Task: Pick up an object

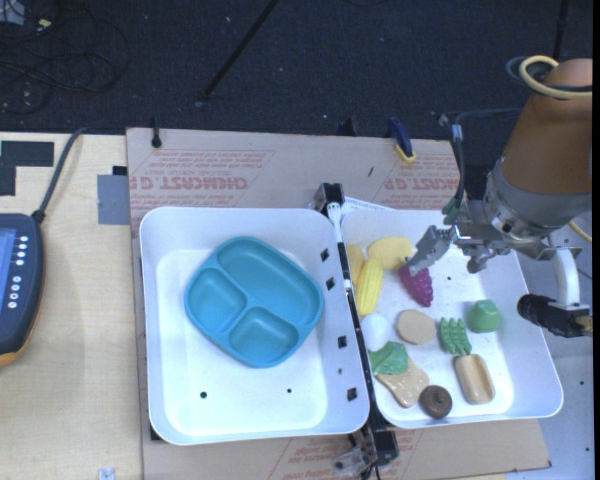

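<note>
On the far left of the bench (70, 388) lies a handheld control pad (5, 278) with a lit screen. Next comes the left white bin (170, 408), which carries a teal divided plate (252, 300) lying flat near its middle. Just beside it, the right white bin (540, 388) holds a crowd of toy foods: a corn cob (368, 286) near the shared wall, a yellow piece (389, 250) above it, a white egg-like piece (377, 328), a purple bunch of grapes (417, 285), a tan oval (415, 326), a leafy green piece (388, 357) resting on a toast slice (408, 382), a brown round piece (436, 401), a green ridged piece (454, 336), a hot dog (473, 378) and a green lump (484, 315). The hand (450, 253) hangs over the upper part of this bin, its fingers spread apart with nothing between them; the left finger (427, 248) points down just above the grapes, and whether it touches them cannot be told. The grey arm (545, 158) reaches in from the right.
</note>
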Robot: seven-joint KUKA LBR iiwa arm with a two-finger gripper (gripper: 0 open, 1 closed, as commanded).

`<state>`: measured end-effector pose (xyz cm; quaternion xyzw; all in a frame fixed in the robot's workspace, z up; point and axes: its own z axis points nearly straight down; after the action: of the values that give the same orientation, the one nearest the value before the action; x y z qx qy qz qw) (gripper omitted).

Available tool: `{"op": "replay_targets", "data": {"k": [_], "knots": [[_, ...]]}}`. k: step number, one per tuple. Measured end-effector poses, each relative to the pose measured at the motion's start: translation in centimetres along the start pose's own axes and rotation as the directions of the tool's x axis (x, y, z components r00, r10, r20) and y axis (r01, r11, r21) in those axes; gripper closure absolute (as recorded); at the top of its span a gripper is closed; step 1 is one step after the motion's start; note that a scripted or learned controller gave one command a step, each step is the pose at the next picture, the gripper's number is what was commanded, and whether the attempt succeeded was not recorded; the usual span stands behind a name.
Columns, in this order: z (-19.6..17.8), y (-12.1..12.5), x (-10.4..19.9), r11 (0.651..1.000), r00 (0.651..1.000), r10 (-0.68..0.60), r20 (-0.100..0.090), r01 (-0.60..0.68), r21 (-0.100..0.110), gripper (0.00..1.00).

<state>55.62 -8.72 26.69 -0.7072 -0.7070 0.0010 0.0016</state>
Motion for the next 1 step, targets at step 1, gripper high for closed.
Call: {"op": "replay_targets", "data": {"k": [1], "knots": [[18.27, 1.93, -3.32, 1.000, 1.000, 0.004, 0.002, -0.004, -0.004, 0.00]]}}
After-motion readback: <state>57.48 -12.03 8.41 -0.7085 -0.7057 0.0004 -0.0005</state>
